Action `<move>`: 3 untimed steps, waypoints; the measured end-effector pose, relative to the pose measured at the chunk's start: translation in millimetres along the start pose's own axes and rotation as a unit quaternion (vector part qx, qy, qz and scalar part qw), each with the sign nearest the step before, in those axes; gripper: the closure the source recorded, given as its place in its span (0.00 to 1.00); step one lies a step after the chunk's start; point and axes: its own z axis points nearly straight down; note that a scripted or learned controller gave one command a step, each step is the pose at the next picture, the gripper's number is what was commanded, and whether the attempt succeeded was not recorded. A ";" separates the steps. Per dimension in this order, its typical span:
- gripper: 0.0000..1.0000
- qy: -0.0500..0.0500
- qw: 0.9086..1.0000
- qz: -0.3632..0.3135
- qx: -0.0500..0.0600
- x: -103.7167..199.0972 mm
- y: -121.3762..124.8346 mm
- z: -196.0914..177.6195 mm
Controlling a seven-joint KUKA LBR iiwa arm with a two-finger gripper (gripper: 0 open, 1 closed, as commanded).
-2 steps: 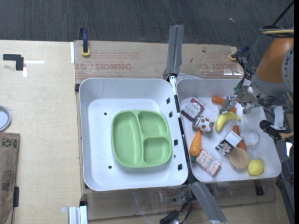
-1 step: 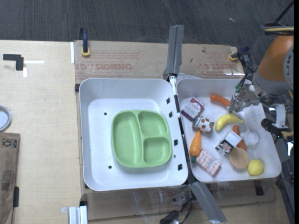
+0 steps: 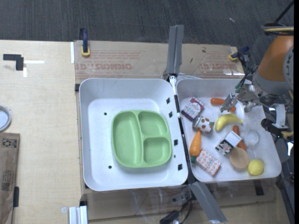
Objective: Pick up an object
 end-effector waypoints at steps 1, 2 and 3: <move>0.00 0.000 0.998 0.067 0.002 6.0 33.4 8.3; 1.00 -0.001 0.998 0.065 0.004 5.8 32.8 -0.3; 1.00 0.000 0.999 0.043 0.000 15.4 29.3 -107.1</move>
